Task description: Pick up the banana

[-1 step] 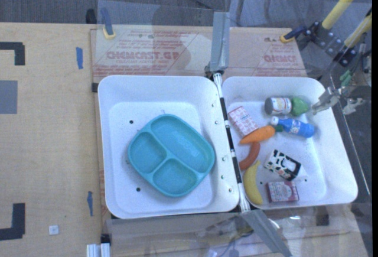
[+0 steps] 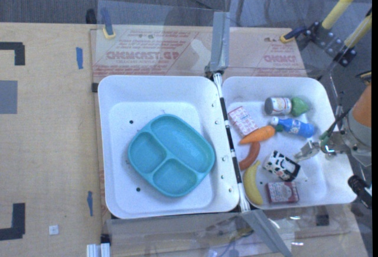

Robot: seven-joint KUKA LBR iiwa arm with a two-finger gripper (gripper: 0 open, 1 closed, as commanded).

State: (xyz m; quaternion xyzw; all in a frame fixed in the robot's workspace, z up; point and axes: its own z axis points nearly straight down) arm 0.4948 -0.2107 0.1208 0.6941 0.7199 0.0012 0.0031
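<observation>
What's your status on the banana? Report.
End effector over right bin's right side, holding nothing seen. Banana at bin's front left, untouched. Sausage and cow toy right beside it.

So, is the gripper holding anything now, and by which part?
Nothing is held. The gripper is over the right bin, with nothing between its fingers. The banana lies apart from it, near the bin's left wall.

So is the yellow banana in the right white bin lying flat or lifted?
Lying flat. The yellow banana rests on the right white bin's floor by its left wall; the gripper is apart from it.
</observation>
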